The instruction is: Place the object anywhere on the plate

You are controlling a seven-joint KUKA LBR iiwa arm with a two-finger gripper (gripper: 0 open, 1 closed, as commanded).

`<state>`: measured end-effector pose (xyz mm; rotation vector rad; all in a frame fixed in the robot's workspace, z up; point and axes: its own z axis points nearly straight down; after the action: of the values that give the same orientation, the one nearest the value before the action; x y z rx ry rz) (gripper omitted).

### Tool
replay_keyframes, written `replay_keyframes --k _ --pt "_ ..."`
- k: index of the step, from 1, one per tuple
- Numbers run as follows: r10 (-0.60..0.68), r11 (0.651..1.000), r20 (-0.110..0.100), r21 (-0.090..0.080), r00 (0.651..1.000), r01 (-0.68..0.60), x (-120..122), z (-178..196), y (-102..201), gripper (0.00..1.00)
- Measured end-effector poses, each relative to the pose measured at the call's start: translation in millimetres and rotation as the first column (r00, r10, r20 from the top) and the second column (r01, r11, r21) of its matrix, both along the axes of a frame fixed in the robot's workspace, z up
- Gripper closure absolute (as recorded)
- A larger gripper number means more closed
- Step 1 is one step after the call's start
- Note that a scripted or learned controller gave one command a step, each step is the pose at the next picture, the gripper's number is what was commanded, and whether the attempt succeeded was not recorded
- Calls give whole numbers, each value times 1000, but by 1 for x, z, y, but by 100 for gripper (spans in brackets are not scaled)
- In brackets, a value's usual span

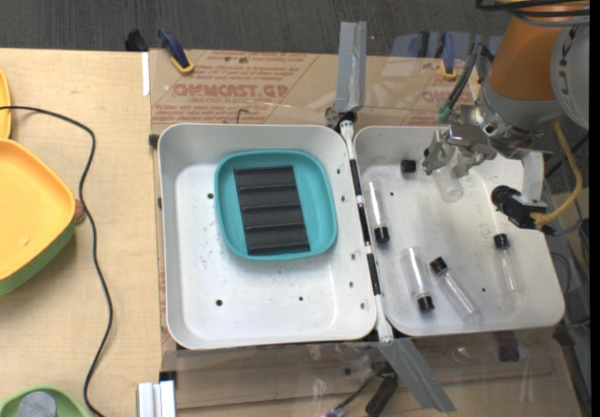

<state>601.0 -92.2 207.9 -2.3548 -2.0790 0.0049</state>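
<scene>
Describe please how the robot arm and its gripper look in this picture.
The arm is grey with a broad orange band above the wrist. Yellow and black cables loop over its top. The gripper is a small metallic grey unit, and a black cable with a connector hangs beside it.

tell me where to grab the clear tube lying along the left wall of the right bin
Grip the clear tube around mid-body, above its black cap, coming straight down from above. It lies flat, running roughly along the bin wall, so the gripper should probably close across its narrow width. The wall sits close on its left, leaving little finger room there, so a slight offset toward the bin's middle seems safer.
</scene>
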Motion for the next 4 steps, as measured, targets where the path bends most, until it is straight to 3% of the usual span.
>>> replay_keyframes --k 1,2,3,4 --pt "0 1000 0 0 1000 0 0 0 0 0" --pt "43 999 1 0 999 -43 -3 79 -73 0" --pt "79 997 1 0 997 -79 16 180 -105 0" --pt "-6 1000 0 0 1000 6 59 225 -119 0"
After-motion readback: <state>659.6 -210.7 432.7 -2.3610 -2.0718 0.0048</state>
